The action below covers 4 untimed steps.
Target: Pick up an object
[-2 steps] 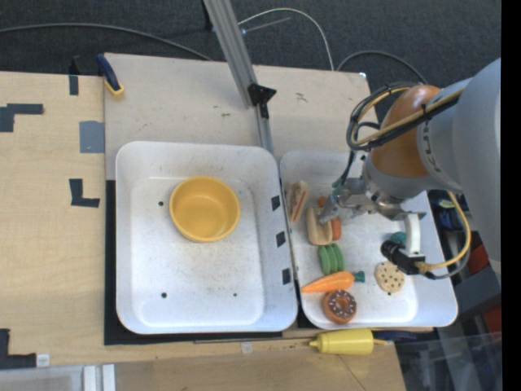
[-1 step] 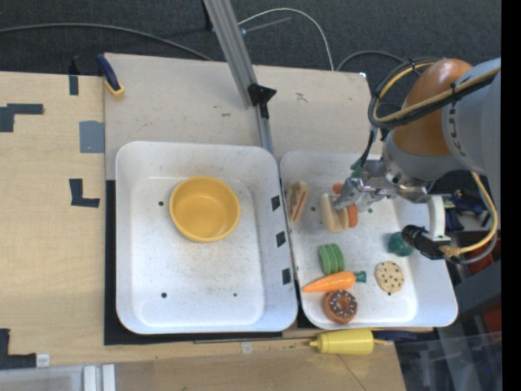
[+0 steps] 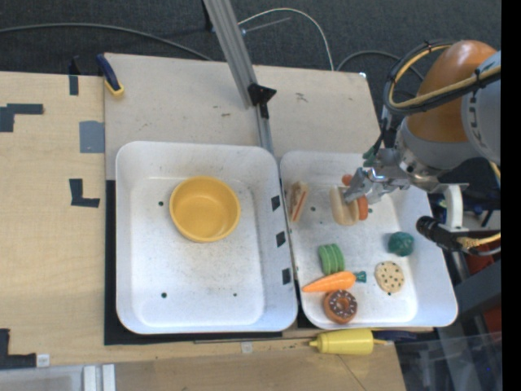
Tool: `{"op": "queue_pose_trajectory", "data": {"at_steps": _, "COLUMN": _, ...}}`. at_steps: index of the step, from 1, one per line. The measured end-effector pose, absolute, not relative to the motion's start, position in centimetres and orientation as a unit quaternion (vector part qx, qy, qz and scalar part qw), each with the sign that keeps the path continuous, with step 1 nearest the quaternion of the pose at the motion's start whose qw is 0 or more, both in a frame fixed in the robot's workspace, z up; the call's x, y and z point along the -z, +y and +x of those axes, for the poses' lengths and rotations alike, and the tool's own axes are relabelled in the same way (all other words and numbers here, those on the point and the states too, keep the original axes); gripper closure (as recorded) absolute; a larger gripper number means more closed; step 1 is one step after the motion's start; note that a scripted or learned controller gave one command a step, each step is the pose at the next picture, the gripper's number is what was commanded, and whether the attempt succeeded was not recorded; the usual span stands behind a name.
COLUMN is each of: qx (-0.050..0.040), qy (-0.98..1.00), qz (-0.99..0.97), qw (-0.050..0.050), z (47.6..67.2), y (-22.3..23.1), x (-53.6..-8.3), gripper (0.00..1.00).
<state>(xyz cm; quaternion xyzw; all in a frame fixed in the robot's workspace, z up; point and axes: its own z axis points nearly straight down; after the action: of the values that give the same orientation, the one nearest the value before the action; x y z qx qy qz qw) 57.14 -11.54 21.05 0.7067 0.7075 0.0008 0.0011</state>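
Two white bins share the counter as the pincer (image 3: 359, 191) hangs directly over a beige-and-orange toy food piece (image 3: 348, 207), seemingly just touching it, its spread impossible to tell, with nothing yet lifted.

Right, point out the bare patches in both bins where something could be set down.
Left bin: open floor all around the yellow bowl, widest below it and to its right. Right bin: crowded; the tool hangs over the hot dog, with the carrot, donut and cookie clustered low. A small gap lies between the sandwich and green piece.
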Motion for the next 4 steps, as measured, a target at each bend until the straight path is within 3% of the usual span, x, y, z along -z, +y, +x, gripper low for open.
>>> {"op": "queue_pose_trajectory", "data": {"at_steps": 1, "qx": -0.0012, "qy": 0.708, "qz": 0.707, "qw": 0.002, "z": 57.2, "y": -11.5, "x": -26.3, "gripper": 1.0}}
{"op": "queue_pose_trajectory", "data": {"at_steps": 4, "qx": 0.0009, "qy": 0.71, "qz": 0.704, "qw": -0.002, "z": 54.1, "y": 4.3, "x": -24.6, "gripper": 1.0}}
